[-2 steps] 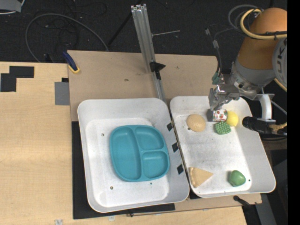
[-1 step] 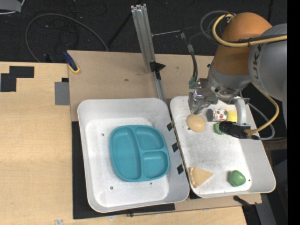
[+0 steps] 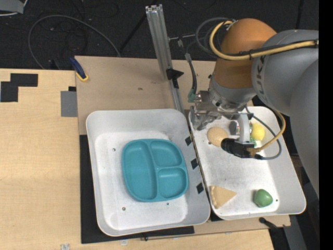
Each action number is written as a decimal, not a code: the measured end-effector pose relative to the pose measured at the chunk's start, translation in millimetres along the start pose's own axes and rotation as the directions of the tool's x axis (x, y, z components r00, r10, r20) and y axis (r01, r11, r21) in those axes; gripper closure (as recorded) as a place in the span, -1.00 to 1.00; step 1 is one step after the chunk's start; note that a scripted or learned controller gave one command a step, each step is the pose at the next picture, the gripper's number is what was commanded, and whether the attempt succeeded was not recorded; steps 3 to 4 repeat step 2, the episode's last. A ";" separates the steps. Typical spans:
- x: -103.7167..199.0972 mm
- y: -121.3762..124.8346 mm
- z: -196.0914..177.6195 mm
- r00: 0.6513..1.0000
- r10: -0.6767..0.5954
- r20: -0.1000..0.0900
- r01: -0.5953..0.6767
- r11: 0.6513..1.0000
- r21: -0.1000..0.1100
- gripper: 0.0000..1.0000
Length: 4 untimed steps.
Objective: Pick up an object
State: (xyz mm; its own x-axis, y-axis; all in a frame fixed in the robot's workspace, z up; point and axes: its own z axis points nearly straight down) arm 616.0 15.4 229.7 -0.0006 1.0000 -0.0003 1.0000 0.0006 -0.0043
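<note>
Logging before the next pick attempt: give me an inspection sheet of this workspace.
Surface: wooden bench bearing left bin and right bin.
Job's things: in right bin, beige lump, yellow item, tan wedge, green item.
Clutter: teal divided plate in left bin.
Grippers: gripper over right bin's far end, above the beige lump.
Cables: black cables on dark floor behind.
Surroundings: metal post behind the bins.

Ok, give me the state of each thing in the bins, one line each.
teal divided plate: right side up, compartments bare, left bin.
tan oval piece: lying loose by the gripper, right bin.
yellow piece: partly hidden by the gripper.
tan wedge: lying flat.
green piece: lying loose.
gripper: over the right bin.
</note>
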 end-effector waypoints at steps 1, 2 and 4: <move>42.6 6.9 -2.7 1.000 0.000 0.000 0.000 1.000 -0.002 1.00; 95.5 5.2 -8.7 1.000 -0.003 -0.001 0.003 1.000 -0.002 1.00; 95.5 5.2 -8.7 1.000 -0.003 -0.001 0.003 1.000 -0.002 1.00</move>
